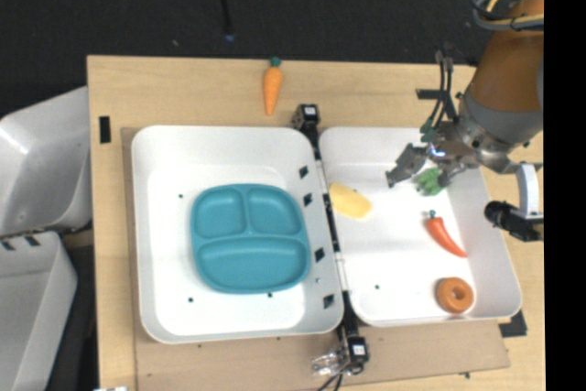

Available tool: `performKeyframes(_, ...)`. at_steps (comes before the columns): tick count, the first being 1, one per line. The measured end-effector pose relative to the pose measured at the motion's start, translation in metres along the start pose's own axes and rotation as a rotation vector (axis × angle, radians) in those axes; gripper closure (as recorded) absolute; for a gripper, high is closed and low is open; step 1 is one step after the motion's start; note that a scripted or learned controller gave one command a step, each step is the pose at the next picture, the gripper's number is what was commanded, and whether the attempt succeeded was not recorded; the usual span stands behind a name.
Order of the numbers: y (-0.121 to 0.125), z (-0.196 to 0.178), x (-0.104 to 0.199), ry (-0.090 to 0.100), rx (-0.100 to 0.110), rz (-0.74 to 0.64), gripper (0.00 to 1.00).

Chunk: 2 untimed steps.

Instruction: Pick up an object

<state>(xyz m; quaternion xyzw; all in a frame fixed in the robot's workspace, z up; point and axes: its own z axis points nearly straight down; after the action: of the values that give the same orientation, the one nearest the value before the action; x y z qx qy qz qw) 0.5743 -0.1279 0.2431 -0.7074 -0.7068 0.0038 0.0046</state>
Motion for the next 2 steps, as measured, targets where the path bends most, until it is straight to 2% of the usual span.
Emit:
performKeyframes(1, 0.002, -0.007, 0.0, -0.001, -0.014, -0.001, 0.0)
performKeyframes(2, 0.0, 0.045, 0.009, -0.002, -0.008, 0.0, 0.0)
